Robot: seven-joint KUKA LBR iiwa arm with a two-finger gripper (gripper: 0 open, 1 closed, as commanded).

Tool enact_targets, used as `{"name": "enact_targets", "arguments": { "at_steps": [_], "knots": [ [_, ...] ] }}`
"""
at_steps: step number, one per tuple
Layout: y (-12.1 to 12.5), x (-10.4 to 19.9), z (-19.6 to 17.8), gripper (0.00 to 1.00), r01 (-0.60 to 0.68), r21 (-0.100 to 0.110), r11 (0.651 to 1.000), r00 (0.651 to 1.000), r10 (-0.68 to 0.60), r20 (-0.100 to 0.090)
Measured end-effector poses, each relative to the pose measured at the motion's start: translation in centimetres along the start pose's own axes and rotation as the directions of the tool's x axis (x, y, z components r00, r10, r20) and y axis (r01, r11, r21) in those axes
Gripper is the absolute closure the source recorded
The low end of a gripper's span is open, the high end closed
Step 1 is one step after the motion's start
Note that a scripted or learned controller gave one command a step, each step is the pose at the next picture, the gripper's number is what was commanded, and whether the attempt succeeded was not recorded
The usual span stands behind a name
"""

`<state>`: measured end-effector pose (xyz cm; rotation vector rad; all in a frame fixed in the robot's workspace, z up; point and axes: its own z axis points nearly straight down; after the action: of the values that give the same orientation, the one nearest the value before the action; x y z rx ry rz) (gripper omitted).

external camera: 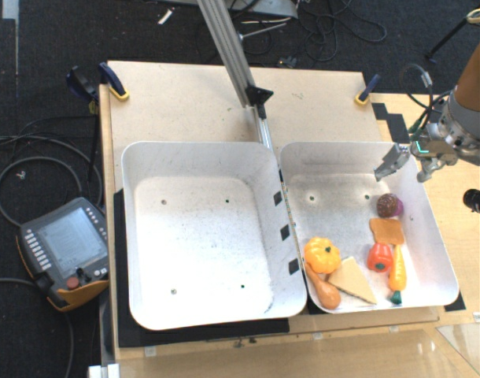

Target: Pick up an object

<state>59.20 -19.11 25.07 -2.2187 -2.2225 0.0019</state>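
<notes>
Gripper (408, 164) open, holding nothing, above right bin (334, 172); carrot (397, 269) lies lengthwise, green tip probably toward near rim.

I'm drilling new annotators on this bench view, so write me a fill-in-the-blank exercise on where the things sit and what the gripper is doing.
1. All the toy foods lie in the ____ bin as the camera sees it.
2. The gripper hangs with its fingers ____, holding nothing.
3. The dark purple ball lies just above the ____ slab.
4. The yellow pumpkin touches the pale ____ beside it.

Missing words: right; open; orange; wedge
</notes>
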Motion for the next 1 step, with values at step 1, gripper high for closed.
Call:
{"name": "enact_targets", "arguments": {
  "at_steps": [1],
  "knots": [
    [0.02,0.19,4.32,0.00,-0.001,0.002,1.000,1.000,0.001,0.000]
  ]
}}
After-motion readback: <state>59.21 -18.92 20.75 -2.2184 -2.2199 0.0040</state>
